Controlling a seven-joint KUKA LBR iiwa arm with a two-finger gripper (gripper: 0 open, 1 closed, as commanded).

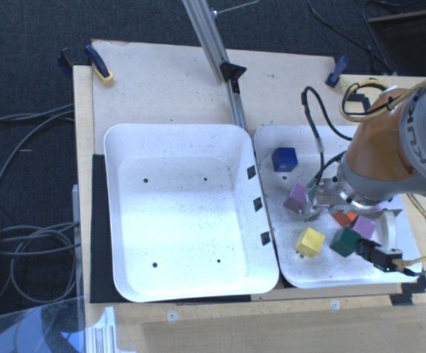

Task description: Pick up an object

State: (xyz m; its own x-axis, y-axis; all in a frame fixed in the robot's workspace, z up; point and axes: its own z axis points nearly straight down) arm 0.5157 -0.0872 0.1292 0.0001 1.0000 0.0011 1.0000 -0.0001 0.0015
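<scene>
Fingers: we saw the gripper (317, 206) low in the right bin (271, 140), its tip just beside the purple block (296, 197); we could not tell whether the fingers were clenched or released.
Blocks: we counted six, all in the right bin: one blue block (285, 159), one yellow block (310, 241), one green block (343, 243), one orange block (344, 216), one more purple block (364, 228).
Bins: we counted two on the table (161, 87); the left bin (117, 142) lay alongside.
Arm: one arm (389, 149), reaching from the right.
</scene>
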